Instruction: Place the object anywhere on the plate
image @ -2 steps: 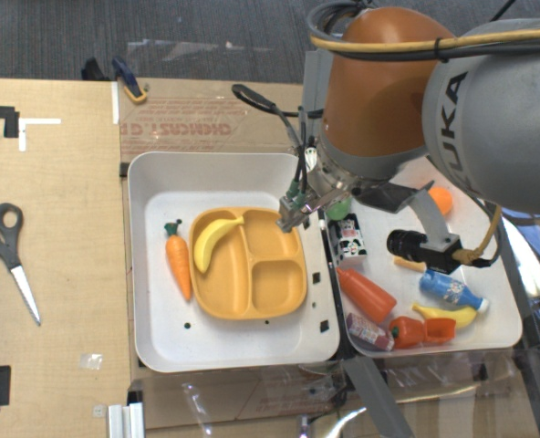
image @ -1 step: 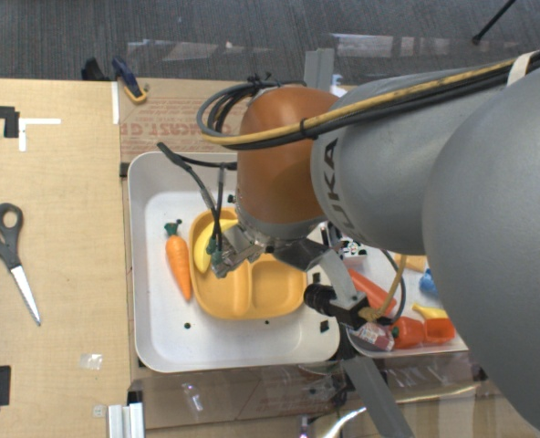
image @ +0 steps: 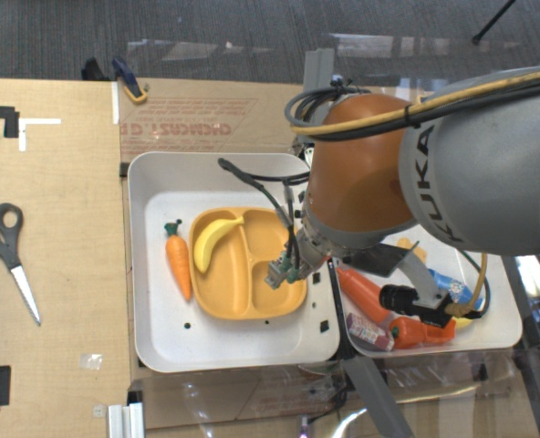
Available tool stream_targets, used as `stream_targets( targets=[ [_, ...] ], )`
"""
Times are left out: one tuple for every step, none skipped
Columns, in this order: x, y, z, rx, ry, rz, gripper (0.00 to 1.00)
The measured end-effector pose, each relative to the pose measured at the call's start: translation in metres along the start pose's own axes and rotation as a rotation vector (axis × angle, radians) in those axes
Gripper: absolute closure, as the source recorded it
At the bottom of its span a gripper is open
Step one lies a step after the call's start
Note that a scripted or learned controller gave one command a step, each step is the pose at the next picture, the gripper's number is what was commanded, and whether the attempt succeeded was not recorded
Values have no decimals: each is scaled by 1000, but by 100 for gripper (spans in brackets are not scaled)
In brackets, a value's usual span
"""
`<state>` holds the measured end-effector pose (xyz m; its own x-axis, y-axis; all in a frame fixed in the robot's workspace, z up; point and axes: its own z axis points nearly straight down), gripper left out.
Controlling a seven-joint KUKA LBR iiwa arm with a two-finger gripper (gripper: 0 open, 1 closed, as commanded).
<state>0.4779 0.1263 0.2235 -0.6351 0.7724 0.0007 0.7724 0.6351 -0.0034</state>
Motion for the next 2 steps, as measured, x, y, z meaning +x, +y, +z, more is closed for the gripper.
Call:
stream_targets(
  targets=[
    [-28,-22,-31,-4,-3,-246,100],
    [-28,-22,-31,-4,-3,-247,0]
  ],
)
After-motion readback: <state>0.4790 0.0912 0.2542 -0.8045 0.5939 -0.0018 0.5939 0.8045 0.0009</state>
